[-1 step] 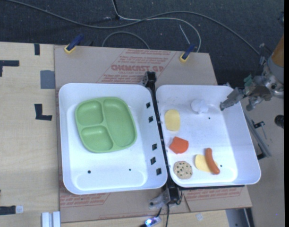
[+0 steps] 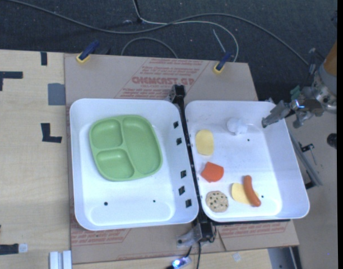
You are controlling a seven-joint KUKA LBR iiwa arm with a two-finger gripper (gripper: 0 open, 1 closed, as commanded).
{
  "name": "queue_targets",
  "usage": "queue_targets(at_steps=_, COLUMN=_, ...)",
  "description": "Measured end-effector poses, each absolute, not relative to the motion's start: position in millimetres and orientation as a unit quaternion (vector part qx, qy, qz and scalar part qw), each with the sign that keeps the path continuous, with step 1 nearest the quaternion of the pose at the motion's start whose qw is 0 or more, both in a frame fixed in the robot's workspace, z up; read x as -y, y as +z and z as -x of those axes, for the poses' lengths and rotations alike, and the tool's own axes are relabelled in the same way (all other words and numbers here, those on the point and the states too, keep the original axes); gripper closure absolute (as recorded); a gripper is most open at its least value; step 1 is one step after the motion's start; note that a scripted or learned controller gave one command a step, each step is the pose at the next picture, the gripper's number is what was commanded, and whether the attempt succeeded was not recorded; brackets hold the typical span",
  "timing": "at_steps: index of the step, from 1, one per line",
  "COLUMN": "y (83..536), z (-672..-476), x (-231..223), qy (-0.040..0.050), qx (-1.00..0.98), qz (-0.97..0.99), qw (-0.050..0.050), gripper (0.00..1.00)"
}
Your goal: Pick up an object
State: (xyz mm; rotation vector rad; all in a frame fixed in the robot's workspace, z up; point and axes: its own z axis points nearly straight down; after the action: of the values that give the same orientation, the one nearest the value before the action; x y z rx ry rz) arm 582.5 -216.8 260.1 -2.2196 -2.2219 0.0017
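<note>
My gripper (image 2: 281,115) hangs at the three o'clock edge of the scene, over the upper right rim of the right bin (image 2: 272,167), with nothing between its fingers. One finger (image 2: 272,116) pokes out toward the bin; how far the pair is spread I cannot tell from this angle.

Below me the right bin holds all the pickable pieces. A small white object (image 2: 236,126) lies near the bin's twelve o'clock, close to my finger but apart from it, hard to make out against the white floor. A pale yellow piece (image 2: 204,142) sits toward ten o'clock, and an orange-red wedge (image 2: 212,172) is just below it at about eight. A chocolate-chip cookie (image 2: 217,201) rests at seven o'clock near the front wall. At five o'clock a sausage (image 2: 251,191) lies tilted, touching a yellow slice (image 2: 239,193) on its left side.

The left bin (image 2: 82,167), off at my nine o'clock, carries a green divided plate (image 2: 125,148) with three compartments, set in its upper half. Both bins rest on a cardboard sheet (image 2: 160,77) held by two yellow-and-blue clamps (image 2: 87,52) at the far edge.
</note>
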Motion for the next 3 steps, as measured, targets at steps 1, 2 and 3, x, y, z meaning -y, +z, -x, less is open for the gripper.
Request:
queue_targets(at_steps=1, y=216, z=-583.9, x=217, qy=0.0019, qx=0.707, qz=0.707, qw=0.002, gripper=0.0)
queue_targets(at_steps=2, y=172, z=-583.8, x=218, qy=0.0021, qx=0.707, qz=0.707, qw=0.002, gripper=0.0)
queue_targets(at_steps=3, y=129, z=-582.3, x=217, qy=0.0021, qx=0.708, qz=0.707, qw=0.002, gripper=0.0)
